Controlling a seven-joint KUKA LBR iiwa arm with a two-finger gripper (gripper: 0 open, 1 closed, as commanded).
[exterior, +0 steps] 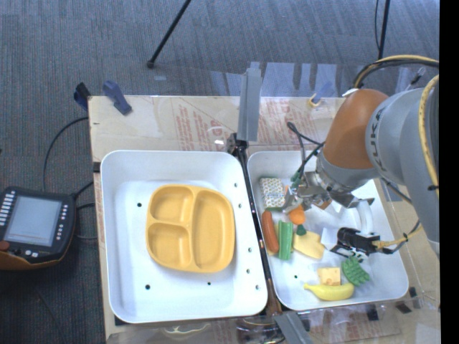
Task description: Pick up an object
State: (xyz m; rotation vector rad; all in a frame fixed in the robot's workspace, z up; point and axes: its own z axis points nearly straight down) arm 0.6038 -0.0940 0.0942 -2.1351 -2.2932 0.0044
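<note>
Banana (328,291) at near edge of right bin (391,289), beside cheese cube (329,275). Jaws (300,205) low over orange piece (296,216), prob. lining up grasp; jaw state: can't tell. Hotdog (270,231), green stick (285,239) adjacent. Yellow tray (191,228) in left bin (118,264).

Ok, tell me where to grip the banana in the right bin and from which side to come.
Grip the banana across its thick middle, coming straight down from above. It lies flat and long near the bin's front edge, with a cheese cube and a green toy close behind it, so set the closing line across its width.
</note>
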